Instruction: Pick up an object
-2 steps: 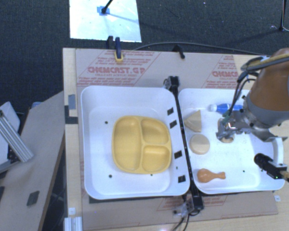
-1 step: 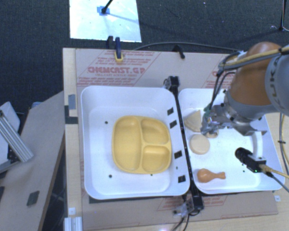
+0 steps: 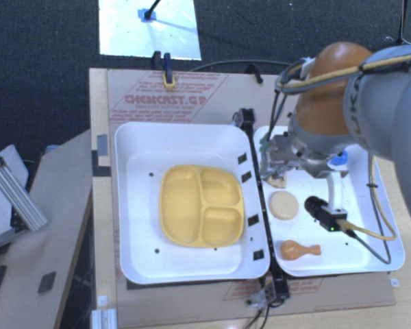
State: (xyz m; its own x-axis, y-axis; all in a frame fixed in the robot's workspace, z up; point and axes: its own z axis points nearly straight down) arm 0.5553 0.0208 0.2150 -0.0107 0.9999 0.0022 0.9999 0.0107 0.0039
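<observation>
Camera view, looking down on the table [image 3: 68, 184] at a slant. Two white bins side by side: the left bin [image 3: 133, 149] carries a yellow divided plate [image 3: 202, 205]; the right bin [image 3: 383, 249] carries the loose items.

The arm [image 3: 370, 94] reaches in from the right and hangs over the upper left part of the right bin. The end effector [image 3: 277, 166] is low, close to the wall that divides the bins. Its fingertips are masked by the wrist body, so I cannot tell how they are set, nor whether anything sits between them. A small tan piece [image 3: 277, 181] lies right at its lower edge.

Candidates for the pick:
- Round beige disc [image 3: 284, 205], just below the end effector toward the near edge. No long axis; nearest clear target.
- Orange drumstick-shaped toy [image 3: 299, 250], further toward the near rim, long axis running left to right, fat end to the left.
- A blue item [image 3: 338, 159], mostly hidden behind the wrist.

A black camera unit [image 3: 323, 213] on the arm hangs just right of the disc, with a cable [image 3: 380, 237] looping across the bin floor.

Judgement: the disc calls for a short shift toward the near edge. Room is tight on the left by the dividing wall, open on the right.
</observation>
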